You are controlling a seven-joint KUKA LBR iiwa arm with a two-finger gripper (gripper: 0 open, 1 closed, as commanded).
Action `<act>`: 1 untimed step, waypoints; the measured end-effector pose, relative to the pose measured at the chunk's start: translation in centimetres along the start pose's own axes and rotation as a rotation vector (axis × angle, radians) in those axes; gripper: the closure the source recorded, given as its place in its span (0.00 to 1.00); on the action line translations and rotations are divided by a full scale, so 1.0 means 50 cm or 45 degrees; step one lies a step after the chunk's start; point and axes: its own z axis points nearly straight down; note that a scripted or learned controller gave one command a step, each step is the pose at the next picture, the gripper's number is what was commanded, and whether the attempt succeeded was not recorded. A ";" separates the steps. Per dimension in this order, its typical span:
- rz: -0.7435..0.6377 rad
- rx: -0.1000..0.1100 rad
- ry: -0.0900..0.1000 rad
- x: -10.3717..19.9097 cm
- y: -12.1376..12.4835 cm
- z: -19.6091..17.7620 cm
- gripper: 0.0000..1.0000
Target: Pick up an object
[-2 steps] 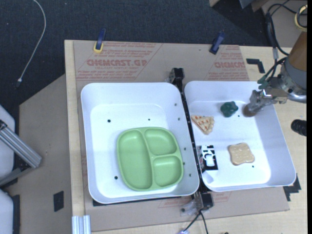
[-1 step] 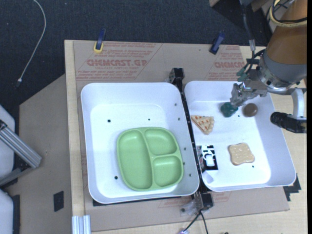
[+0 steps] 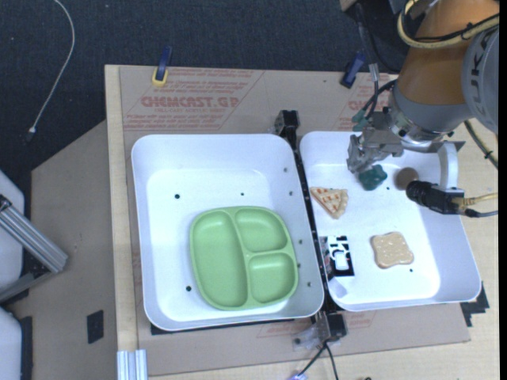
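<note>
Gripper [image 3: 363, 163] is low in the right bin [image 3: 416, 285], at its far end, w/ the arm reaching in from the right. It sits directly over a small teal piece [image 3: 372, 178], touching it or v. nearly so. The wrist hides the tips, so can't tell if the gripper is open, closed or gripping anything. My read: it's there to grab the teal piece, the closest thing to it, but nothing shows the piece lifted off the bin floor. A brown disc [image 3: 405, 177] lies just beside the teal piece, close enough to get bumped. A pizza slice [image 3: 330, 200] lies flat nearer the divider, and a piece of toast [image 3: 391, 249] lies flat toward the near end, both well apart from the gripper. Count for the right bin: 4 loose items, 1 of each. Left bin [image 3: 158, 212] has 1 green plate [image 3: 242, 256] w/ 3 compartments, flat on the bin floor. 2 bins total, side by side on a cardboard sheet [image 3: 198, 93] on the bench. 1 black-and-white tag [image 3: 340, 256] sits on the join between the bins, prob. a marker, not a pick target.
</note>
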 end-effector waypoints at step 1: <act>-0.003 -0.006 -0.001 0.121 0.040 0.007 1.00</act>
